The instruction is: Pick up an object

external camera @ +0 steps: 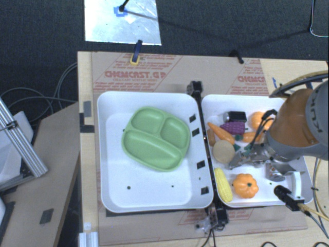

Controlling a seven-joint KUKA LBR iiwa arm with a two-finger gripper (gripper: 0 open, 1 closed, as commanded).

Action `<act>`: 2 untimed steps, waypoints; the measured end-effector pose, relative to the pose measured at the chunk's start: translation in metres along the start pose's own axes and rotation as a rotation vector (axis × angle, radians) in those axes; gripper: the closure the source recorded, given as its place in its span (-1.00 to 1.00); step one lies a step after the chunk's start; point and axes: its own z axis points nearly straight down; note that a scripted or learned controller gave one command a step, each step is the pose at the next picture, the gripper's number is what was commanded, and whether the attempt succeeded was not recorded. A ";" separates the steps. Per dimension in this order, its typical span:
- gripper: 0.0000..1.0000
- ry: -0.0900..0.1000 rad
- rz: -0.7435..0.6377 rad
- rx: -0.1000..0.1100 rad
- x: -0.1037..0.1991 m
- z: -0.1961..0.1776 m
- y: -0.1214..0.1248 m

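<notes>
The right bin (pixel 293 101) holds several toy foods. A carrot (pixel 222 133) lies beside a purple piece (pixel 235 127) and a black block (pixel 237 116). An orange fruit (pixel 256 120) sits at the back, partly behind the arm. A tan round piece (pixel 223 151) lies mid-bin, a yellow corn cob (pixel 223 184) at the front left, and a small orange pumpkin (pixel 245 186) next to it. My gripper (pixel 244 157) is low in the bin, just right of the tan piece and above the pumpkin. The wrist hides what lies under it.
The left bin (pixel 113 189) holds a green divided plate (pixel 156 138). A black divider with clips (pixel 201 143) runs between the bins. The arm's orange band (pixel 295 120) covers the right bin's right side. A metal sheet (pixel 122 14) lies beyond the bench.
</notes>
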 end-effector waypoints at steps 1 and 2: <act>1.00 -0.001 0.000 -0.004 0.000 -0.012 0.001; 1.00 -0.003 -0.003 -0.008 -0.005 -0.075 0.004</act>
